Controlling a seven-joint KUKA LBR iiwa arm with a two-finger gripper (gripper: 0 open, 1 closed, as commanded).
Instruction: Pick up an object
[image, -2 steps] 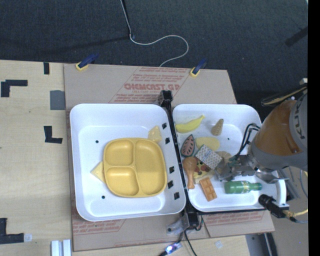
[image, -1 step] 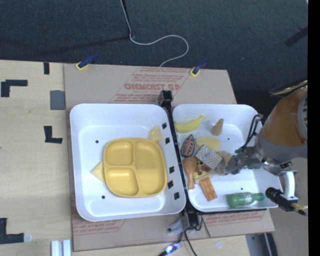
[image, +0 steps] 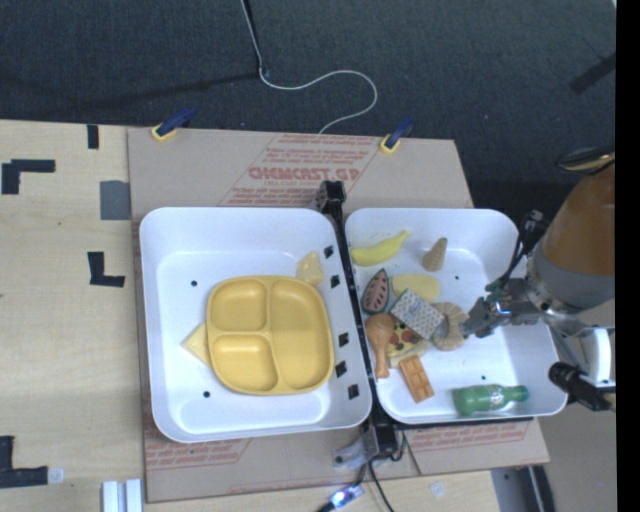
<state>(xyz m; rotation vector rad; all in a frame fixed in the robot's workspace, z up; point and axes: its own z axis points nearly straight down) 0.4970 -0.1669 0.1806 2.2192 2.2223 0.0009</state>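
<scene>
The gripper (image: 478, 322) sits low in the right bin (image: 500, 225), at its right side, reaching left toward the heap of toy food; from this angle I cannot tell how far it is open, and nothing shows in its grasp. Just left of its tip lies a round tan cookie (image: 450, 327), touching or nearly touching it, with a grey speckled block (image: 420, 317) beside that. Farther left are a pizza slice (image: 403, 345), an orange drumstick (image: 378, 335) and a watermelon wedge (image: 376, 291); a banana (image: 380, 249) and a cone (image: 435, 254) lie toward the far wall, a waffle stick (image: 415, 378) and a green bottle (image: 489, 398) toward the near wall. The left bin (image: 160, 300) holds a yellow tray (image: 270, 335). The step in hand looks like closing in on a pick, likely the cookie. To do it well, the tool should centre over one item, come straight down, and avoid catching the block next to it. The bottle, lying apart, looks an easier target.
</scene>
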